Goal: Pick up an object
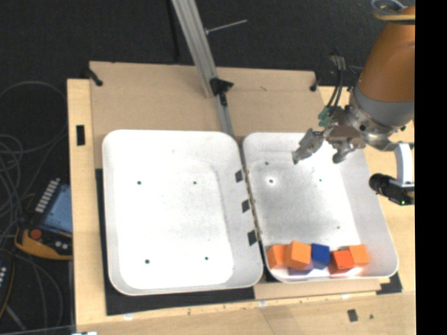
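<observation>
Lying in a row: five small blocks are seen along the near wall of the right bin [377, 208], none of them held.
Blocks, left to right: an orange block [277, 255], a second orange block [299, 254] touching it, a blue block [320, 254], then two more orange blocks [341, 260] and [359, 254] side by side.
Purple piece: a sliver of purple [299, 271] is glimpsed under the second orange block; its form cannot be told.
Gripper [323, 150]: it is held above the far part of the right bin, well apart from the blocks; the two fingers are spread, with bare bin floor visible between them, and nothing is gripped.
Arm [391, 61]: a grey wrist under an orange band is seen reaching in from the right edge.
Right bin: white, shallow, its floor speckled grey towards the middle.
Left bin [119, 208]: white, shallow, set just beside the right bin; a few dark dots are marked on its floor.
Clips [246, 205]: small dark pieces are seen along the seam between the two bins.
Bench [160, 96]: a tan board is laid under both bins.
Metal rail [197, 37]: a grey bar slants from the top of the view down to the seam.
Handheld unit [52, 218]: a blue-screened device with an orange edge lies among cables at the left.
Writing: no label or lettering can be read.
</observation>
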Robot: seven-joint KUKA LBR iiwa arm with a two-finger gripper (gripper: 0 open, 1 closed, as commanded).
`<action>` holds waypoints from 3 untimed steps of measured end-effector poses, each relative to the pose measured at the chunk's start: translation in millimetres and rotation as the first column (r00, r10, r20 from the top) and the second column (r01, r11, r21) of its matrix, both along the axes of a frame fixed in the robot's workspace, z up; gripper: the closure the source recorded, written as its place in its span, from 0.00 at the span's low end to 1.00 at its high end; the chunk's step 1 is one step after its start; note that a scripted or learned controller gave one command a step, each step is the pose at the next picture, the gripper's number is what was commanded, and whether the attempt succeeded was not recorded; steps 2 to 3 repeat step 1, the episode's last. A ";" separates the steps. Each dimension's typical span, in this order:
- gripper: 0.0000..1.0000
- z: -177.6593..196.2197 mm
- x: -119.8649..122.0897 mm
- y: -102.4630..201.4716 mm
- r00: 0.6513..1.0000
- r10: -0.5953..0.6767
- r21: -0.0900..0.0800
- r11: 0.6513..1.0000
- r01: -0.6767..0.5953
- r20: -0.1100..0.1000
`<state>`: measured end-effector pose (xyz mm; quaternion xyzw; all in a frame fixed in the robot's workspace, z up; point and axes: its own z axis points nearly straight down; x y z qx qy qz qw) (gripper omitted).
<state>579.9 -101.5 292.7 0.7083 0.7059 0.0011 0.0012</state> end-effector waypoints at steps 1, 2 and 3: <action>0.00 -93.1 48.7 -49.0 1.000 0.000 -0.003 1.000 0.000 -0.007; 0.00 -93.1 48.7 -49.0 1.000 0.000 -0.003 1.000 0.000 -0.007; 0.00 -93.1 48.7 -49.0 1.000 0.000 -0.003 1.000 0.000 -0.007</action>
